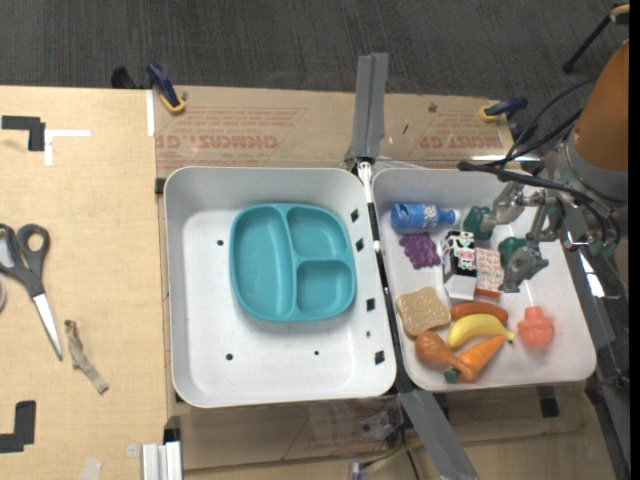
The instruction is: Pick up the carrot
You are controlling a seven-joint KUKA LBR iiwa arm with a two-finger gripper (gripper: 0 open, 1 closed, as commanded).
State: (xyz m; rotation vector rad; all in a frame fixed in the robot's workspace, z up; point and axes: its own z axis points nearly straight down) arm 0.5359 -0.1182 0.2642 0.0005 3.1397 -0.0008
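So the carrot (479, 357) is sitting at the near edge of the right-hand bin (575, 373), lying at a slant with its green stub end pointing toward the front rim. Using the carrot as the anchor: a banana (476, 329) lies touching it on the far side, a toy chicken drumstick (434, 350) is jammed up against its stub end on the left, a slice of bread (424, 310) is a bit further back-left, and a small orange-pink toy (537, 329) sits off to its right, apart from it. It's a crowded corner.

The gripper (522, 240) hangs well back from the carrot, over the far half of the same bin, roughly above a small printed carton (472, 261). I honestly can't tell whether the jaws are open or closed from this angle (too much cable and metal clutter around them), and nothing looks to be held.

How I'd play it, just my read: come down over the fat middle of the carrot, and turn the wrist so the jaws close across its width, not along it. The free side is the one toward the front rim, so one finger goes there and the other has to slip between carrot and banana. Go too far left and you'll likely pinch the drumstick too.
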